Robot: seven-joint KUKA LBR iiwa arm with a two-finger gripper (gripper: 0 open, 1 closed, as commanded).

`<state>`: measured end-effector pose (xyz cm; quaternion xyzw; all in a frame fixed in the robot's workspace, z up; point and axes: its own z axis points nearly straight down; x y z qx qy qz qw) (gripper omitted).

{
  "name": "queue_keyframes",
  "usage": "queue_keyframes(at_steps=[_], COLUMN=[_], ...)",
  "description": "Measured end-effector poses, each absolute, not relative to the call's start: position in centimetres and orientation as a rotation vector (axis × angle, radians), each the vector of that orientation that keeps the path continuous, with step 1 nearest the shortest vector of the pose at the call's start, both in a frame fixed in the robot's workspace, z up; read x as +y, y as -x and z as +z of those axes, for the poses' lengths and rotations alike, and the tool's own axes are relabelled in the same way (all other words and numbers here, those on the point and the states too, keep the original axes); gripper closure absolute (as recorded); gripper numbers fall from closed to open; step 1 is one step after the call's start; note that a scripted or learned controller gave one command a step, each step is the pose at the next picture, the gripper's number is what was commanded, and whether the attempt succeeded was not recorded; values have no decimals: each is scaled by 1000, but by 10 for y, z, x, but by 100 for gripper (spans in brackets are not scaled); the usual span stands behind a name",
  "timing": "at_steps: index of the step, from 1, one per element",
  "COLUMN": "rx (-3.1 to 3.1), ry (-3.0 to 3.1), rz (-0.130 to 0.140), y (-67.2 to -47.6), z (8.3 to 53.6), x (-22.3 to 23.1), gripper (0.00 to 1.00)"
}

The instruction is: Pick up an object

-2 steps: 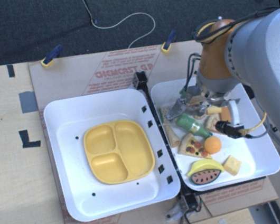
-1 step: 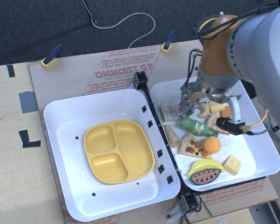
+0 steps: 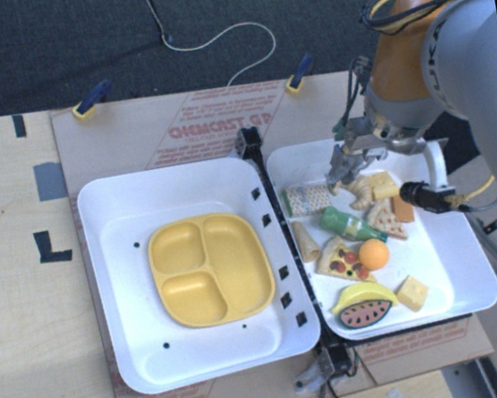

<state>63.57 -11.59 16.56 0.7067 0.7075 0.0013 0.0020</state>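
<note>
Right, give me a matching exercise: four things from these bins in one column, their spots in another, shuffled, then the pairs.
Things:
1. yellow plate
2. orange ball
3. watermelon slice
4. gripper

Places:
A. near edge of the right bin
B. over the far part of the right bin
C. in the left bin
D. middle of the right bin, beside the pizza slice

Pairs: 1-C, 2-D, 3-A, 4-B
</note>
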Motion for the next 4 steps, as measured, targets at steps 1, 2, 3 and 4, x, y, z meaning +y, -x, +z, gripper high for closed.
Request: queue_keyframes(at_steps=[1, 2, 3, 4], rx=[2221, 2229, 2224, 2223], ry=[-2217, -2219, -2222, -2222], rz=[4, -1, -3, -5], y=[-637, -600, -578, -581], z=[219, 228, 232, 220], x=[-115, -73, -78, -82], gripper=[100, 100, 100, 100])
